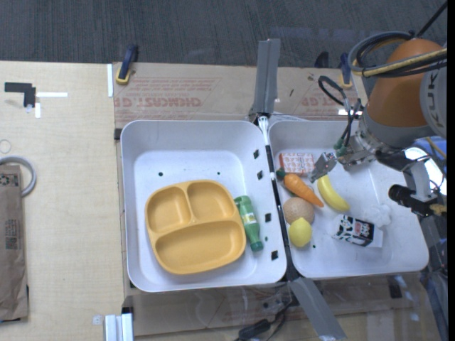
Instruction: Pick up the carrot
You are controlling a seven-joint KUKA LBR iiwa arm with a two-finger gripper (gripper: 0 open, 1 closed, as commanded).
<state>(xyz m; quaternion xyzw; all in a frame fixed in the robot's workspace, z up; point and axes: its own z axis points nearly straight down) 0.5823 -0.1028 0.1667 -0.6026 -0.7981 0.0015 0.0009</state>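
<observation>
Robot lab, wooden worktop (57, 190) with two white bins (135, 190), clamps (127, 64), cardboard sheet (192, 91), grey carpet (178, 13), cabled arm (402, 84)

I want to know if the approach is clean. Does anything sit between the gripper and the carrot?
Nothing visible does. The gripper hangs just right of and above the carrot in the right bin. The banana lies close on the carrot's right, and the brown egg-shaped piece sits just below it.
</observation>
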